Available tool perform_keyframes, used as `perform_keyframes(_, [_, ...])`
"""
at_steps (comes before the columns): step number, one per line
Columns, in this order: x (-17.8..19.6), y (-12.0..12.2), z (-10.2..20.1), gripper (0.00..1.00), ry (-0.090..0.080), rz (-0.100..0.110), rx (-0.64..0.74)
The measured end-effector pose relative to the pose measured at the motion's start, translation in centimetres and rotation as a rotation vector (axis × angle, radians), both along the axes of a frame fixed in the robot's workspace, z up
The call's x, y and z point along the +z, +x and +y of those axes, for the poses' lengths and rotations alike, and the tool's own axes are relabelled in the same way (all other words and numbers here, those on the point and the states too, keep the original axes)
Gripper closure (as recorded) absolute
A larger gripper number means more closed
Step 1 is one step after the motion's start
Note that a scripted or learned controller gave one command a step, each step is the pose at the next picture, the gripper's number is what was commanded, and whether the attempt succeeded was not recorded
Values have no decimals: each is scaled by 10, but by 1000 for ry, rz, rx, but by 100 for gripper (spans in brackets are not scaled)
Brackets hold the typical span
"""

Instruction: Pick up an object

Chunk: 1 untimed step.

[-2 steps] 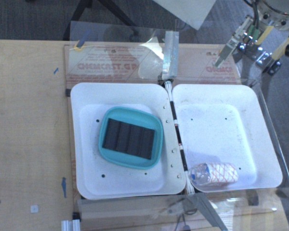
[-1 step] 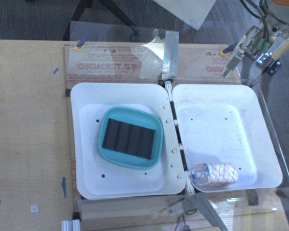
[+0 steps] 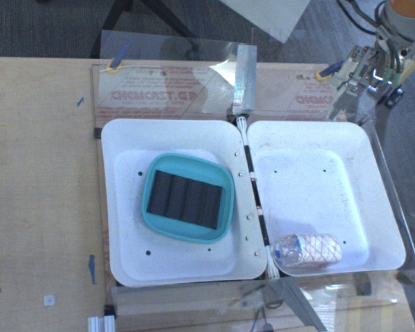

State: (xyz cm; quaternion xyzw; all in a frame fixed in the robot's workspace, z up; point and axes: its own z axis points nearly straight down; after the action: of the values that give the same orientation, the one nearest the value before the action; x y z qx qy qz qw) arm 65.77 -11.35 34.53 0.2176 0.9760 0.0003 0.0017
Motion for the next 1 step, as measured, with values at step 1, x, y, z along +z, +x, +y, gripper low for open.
perform_keyframes(1, [-7,-1,-13,0,0,0,201])
